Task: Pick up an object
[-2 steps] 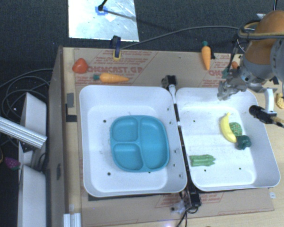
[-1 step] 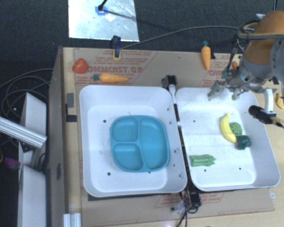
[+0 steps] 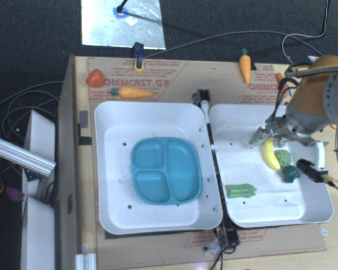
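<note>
You're at the approach step: the grey arm's gripper (image 3: 265, 134) hangs low in the right white bin (image 3: 270, 212), just beside the yellow plastic banana (image 3: 271, 154). Can't tell how the jaws stand. Next you'd centre over the banana before closing.

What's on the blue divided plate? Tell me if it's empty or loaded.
Empty. The blue plate lies flat in the left bin with all three compartments bare; the banana lies in the right bin.

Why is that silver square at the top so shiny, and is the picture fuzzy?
Camera view: the silver sheet on the floor bounces light back as glare; the white bins look bright and evenly lit with faint shadows; the arm looks a little soft, the blue plate sharper.
</note>
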You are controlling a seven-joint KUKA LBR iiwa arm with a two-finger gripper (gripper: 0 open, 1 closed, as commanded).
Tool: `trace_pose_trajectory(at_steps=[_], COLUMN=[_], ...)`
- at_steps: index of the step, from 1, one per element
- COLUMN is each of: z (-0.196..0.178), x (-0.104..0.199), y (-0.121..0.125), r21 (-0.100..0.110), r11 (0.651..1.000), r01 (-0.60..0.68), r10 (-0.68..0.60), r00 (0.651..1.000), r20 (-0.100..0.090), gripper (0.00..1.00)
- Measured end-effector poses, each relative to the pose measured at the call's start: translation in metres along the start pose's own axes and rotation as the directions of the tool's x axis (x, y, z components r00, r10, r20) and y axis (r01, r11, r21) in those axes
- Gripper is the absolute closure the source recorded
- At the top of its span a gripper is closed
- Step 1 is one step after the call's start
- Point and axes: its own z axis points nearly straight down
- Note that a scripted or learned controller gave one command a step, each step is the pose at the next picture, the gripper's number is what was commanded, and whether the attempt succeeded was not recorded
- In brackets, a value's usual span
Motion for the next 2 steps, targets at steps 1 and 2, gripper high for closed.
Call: trace_pose_trajectory(at_steps=[1, 2], z=[-0.011, -0.094], x=[0.0, 0.038], y=[0.001, -0.017], r21=[-0.003, -0.002], r11=[1.0, 1.0], r01=[0.001, 0.002], r10=[-0.001, -0.002], r00=[1.0, 1.0], r20=[0.0, -0.001], gripper=[1.0, 1.0])
